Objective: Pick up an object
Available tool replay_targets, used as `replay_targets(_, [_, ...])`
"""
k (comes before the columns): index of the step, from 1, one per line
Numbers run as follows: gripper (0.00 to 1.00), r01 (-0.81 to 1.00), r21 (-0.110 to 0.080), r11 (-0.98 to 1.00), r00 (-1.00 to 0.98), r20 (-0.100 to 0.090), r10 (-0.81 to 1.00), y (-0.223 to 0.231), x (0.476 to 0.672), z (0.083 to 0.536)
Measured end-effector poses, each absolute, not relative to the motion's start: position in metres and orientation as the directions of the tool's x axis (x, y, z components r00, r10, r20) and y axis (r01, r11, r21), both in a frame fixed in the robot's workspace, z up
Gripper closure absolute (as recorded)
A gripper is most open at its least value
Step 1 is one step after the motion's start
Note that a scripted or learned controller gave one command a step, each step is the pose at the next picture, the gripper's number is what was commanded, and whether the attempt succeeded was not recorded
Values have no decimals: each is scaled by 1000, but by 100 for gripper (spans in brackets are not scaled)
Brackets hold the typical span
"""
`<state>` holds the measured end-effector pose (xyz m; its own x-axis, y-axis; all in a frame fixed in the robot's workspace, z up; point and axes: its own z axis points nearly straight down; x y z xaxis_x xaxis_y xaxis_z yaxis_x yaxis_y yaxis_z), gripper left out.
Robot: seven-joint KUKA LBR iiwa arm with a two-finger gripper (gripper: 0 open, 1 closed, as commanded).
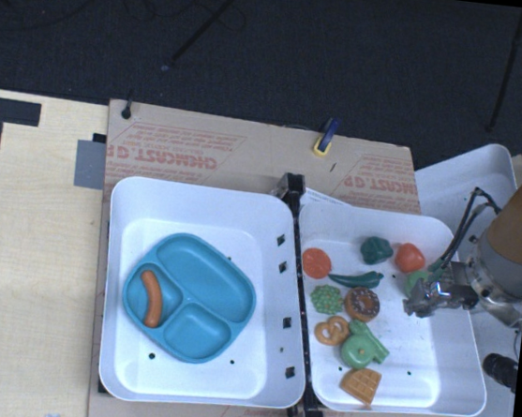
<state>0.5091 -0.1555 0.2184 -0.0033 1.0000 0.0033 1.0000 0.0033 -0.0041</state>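
Your target toys lie in the right-hand shallow white plastic bin [414, 387], your landmark here. Near its middle sits a brown ring doughnut [361, 304], touching a bumpy green broccoli piece [326, 300] on its left and a long dark green pepper [356, 280] just above. Below the doughnut lie a tan pretzel [330, 331], a bright green toy [363, 346] and, near the bin's lower wall, an orange waffle square [360, 385]. Toward the upper wall you see a dark green leafy lump [377, 250] and a red round tomato [410, 258]; a flat orange-red disc [316, 262] rests by the left wall.

Your grey metal gripper [428, 296] hovers at the bin's right side, just below the tomato; you cannot tell how its tips stand.

Left of this bin, touching it, the second white bin [112, 345] holds a blue divided plastic plate [224, 279] with an orange-brown sausage [151, 296] in its left compartment.
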Motion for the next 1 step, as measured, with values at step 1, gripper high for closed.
replay_targets(1, [100,1000,-4,6,-6,4,1000,-93,508,217])
